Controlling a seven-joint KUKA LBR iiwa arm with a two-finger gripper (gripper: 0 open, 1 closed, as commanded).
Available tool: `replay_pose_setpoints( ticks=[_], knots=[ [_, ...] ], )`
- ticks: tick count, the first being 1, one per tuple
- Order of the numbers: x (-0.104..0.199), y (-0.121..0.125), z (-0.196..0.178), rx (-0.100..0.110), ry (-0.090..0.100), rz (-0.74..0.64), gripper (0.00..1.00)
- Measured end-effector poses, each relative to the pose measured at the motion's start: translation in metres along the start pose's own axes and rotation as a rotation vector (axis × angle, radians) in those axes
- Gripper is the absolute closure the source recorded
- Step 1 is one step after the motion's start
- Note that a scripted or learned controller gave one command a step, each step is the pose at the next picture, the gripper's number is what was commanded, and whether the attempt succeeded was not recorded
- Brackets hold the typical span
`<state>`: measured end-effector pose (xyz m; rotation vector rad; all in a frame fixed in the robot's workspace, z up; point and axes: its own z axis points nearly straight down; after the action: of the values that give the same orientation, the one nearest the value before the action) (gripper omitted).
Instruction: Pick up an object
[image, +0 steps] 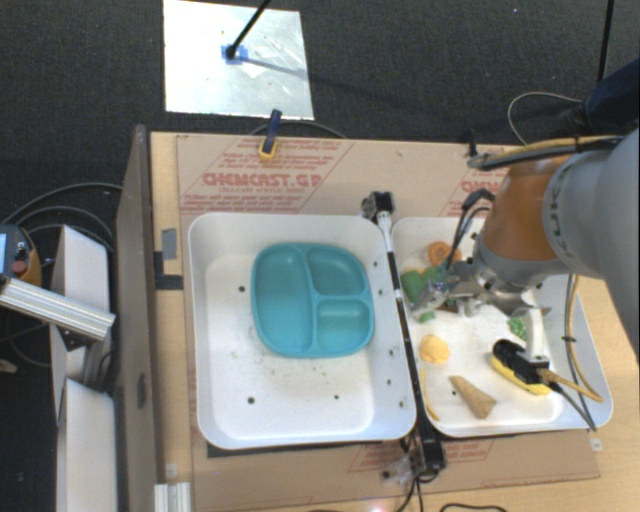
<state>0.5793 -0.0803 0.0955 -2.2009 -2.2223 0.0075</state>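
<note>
Grey gripper (440, 292) hangs in the right bin (590, 395); we cannot tell its state. We place the yellow lump (434, 349) just below it.

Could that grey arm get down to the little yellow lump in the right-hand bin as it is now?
Probably yes. The yellow lump lies alone on the right bin's bare floor with nothing over it, and the gripper hovers just above-left of it.

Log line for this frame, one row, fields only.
arm: over right bin | gripper: low among items, grip unclear | left bin: blue tray | loose: yellow piece, cone
</note>
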Motion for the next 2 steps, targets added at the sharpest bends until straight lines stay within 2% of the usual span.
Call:
replay_pose_setpoints(
  ticks=[1,2],
  knots=[
    [-0.010,0.069,0.008,-0.025,-0.008,0.002,0.00],
    [-0.019,0.085,0.008,-0.018,-0.007,0.004,0.00]
  ],
)
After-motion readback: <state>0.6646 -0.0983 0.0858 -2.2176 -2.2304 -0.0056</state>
